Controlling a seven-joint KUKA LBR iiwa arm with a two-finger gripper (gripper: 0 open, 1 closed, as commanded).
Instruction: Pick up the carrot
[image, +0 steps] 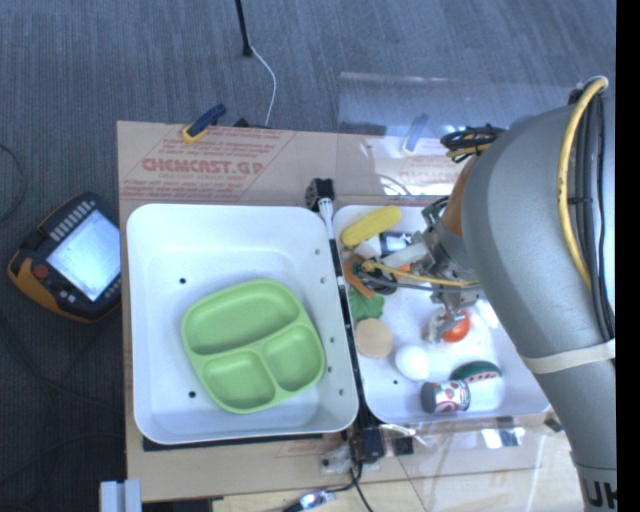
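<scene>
Matt green plastic tray (254, 344) in a glossy white bin (160, 240).

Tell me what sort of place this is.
Probably a robotics lab test bench, not a kitchen: a KUKA arm reaches over two white bins on a carpeted floor, a teach pendant lies alongside, and toy food like the corn fills one bin.

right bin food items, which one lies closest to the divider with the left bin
The orange carrot, against the right bin's left wall. The yellow corn and tan round piece lie a little further in.
</scene>
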